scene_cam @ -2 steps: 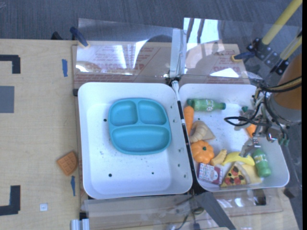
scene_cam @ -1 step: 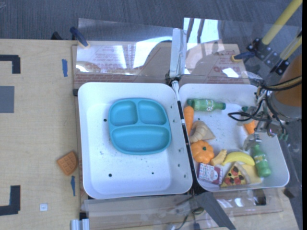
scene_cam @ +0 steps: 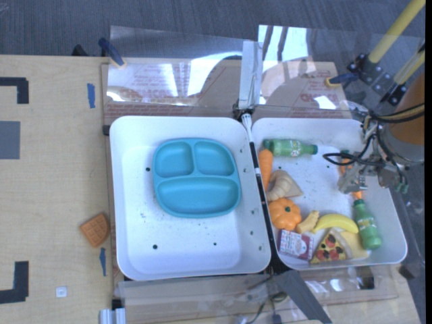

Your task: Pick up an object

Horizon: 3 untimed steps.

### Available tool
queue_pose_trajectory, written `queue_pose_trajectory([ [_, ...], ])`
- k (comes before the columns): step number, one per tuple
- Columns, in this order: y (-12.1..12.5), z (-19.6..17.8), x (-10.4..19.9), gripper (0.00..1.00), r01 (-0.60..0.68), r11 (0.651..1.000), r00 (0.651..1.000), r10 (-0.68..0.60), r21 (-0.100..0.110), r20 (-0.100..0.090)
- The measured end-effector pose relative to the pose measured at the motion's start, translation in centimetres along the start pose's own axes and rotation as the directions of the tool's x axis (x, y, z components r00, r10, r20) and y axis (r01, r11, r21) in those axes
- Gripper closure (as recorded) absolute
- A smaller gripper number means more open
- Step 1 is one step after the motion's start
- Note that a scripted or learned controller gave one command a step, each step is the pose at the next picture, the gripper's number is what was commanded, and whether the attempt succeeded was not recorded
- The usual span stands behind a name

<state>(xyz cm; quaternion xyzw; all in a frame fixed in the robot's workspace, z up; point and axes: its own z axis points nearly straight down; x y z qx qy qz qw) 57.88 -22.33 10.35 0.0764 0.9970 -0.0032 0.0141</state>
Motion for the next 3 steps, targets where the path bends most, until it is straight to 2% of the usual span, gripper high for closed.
queue_pose_trajectory([
  [1, 0.0, 0.1, 0.1, 0.0, 0.0, 1.0, 1.0, 0.0, 0.0, -0.002],
  [2, 0.2, 1.6, -1.4, 0.0, -0.016, 1.0, 1.0, 0.016, -0.003, -0.018],
  [3, 0.3, 0.1, -1.9, 1.0, -0.015, 1.0, 1.0, 0.015, -0.001, -0.001],
])
